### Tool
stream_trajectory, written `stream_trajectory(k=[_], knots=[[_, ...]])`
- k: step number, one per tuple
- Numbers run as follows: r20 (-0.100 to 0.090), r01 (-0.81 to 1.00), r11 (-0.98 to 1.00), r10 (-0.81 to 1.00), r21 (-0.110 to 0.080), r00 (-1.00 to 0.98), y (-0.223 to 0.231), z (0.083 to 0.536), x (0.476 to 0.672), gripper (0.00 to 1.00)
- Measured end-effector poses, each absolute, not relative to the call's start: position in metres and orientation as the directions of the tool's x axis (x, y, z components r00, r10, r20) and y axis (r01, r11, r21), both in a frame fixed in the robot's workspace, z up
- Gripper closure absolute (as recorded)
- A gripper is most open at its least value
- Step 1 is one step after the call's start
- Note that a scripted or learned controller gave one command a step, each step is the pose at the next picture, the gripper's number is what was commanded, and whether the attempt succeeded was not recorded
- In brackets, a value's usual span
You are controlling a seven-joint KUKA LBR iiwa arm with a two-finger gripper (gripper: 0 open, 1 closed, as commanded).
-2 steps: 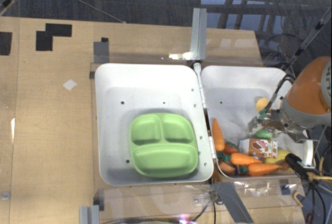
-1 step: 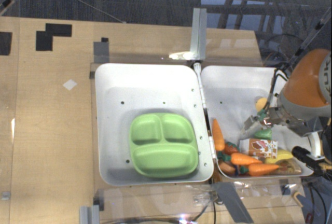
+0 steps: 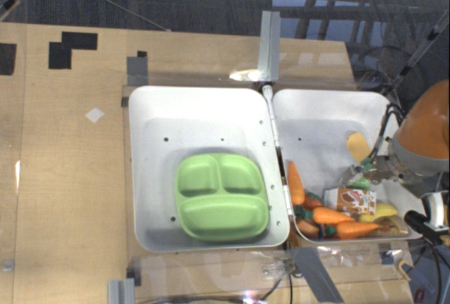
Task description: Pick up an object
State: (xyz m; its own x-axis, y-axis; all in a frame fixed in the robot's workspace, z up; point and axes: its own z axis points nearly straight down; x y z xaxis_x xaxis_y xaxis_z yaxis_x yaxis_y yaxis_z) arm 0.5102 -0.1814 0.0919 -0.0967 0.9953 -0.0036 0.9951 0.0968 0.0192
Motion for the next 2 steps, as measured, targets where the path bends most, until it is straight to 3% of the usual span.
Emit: stream_trajectory(k=[1,2], knots=[[-0.002,0.994,0.112,0.994,0.007,-0.112,-0.177,0.093,0.527,0.00],[-0.002,0.993,0.115,0.993,0.015,-0.115,-0.176,0.106,0.530,1.00]])
